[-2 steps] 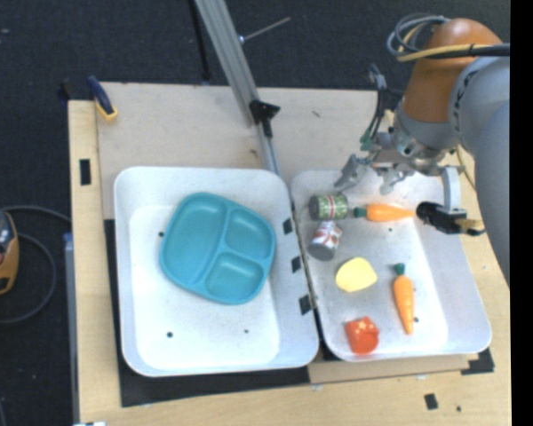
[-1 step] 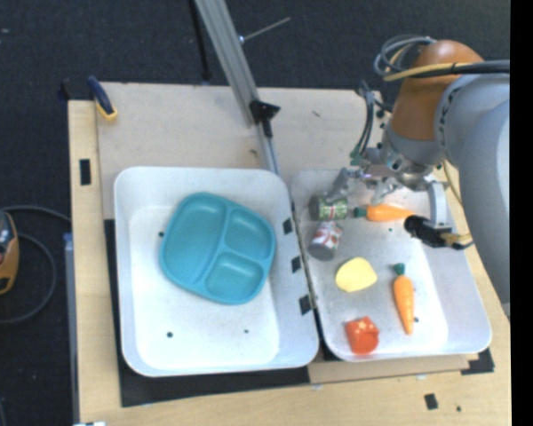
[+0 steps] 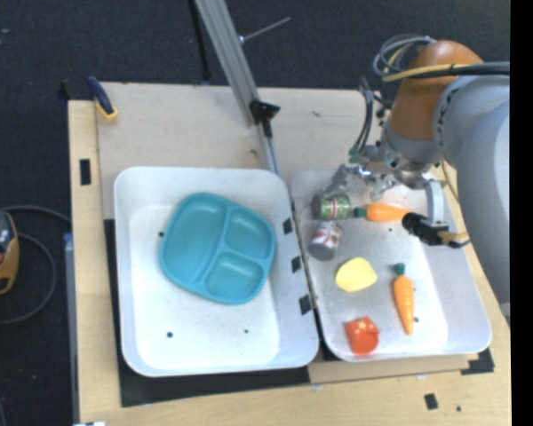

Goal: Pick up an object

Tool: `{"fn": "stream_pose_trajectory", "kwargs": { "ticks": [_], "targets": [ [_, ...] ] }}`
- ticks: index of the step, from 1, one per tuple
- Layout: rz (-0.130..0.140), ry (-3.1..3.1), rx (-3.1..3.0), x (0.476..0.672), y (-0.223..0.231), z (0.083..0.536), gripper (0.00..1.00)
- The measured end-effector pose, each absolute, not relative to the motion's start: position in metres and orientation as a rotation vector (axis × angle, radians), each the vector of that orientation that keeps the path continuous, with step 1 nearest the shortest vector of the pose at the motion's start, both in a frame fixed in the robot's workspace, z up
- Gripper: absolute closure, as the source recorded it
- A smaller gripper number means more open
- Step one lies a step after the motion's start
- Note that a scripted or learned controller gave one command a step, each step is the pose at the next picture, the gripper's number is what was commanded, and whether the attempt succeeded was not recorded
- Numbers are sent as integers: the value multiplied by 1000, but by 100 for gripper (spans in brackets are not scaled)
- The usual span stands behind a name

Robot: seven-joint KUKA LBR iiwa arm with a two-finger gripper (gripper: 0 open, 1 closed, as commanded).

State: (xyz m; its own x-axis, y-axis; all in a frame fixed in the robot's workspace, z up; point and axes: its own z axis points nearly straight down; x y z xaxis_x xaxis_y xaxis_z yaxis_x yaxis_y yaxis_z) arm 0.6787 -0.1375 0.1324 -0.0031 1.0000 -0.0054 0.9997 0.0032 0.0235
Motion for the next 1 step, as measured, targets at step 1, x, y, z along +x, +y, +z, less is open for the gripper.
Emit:
{"fn": "stream_pose_trajectory", "kwargs": {
  "ticks": [1],
  "targets": [
    [29, 2211, 2201, 681, -136, 144, 100]
  ]
}}
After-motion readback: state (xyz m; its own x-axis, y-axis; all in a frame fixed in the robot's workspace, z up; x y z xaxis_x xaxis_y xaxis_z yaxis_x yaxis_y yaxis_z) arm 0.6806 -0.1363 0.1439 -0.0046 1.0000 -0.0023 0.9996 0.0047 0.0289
